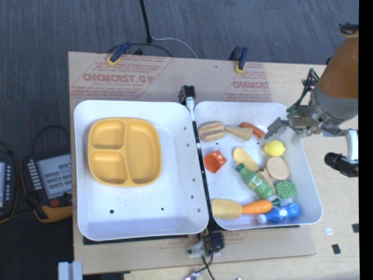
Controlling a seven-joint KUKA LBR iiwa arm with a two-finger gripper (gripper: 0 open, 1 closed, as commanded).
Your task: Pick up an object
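**Over the toy bin, nothing in my grip yet**

My gripper (284,128) hangs above the far right corner of the right bin (312,182), fingers spread apart with nothing between them. One fingertip points toward the hot dog end of the pile, the other sits just above the lemon (274,149).

The lemon is the nearest candidate, lying close to the bin's right wall near its far end. I judge it a hollow plastic toy: light, stiff and smooth, rounded enough to squirt out of a pinch unless I close across its narrow middle. Just beside it toward the near edge lies a tan disc (278,168), probably flat and hard to get under. The carrot (256,207) by the near edge looks long and firm, and a grip across its thick part should hold. The green bottle (255,180) in the middle lies tilted among its neighbours, so my fingers would likely bump them. The red piece (214,161) near the left wall stands apart from the rest and has the most room around it.

The bin floor is smooth white plastic with low sloping walls, so things may slide when nudged. The left bin (99,212) carries a yellow divided plate (125,151). Both bins rest on a brown board (119,77) clamped to the bench, and dark carpet (58,16) lies beyond.
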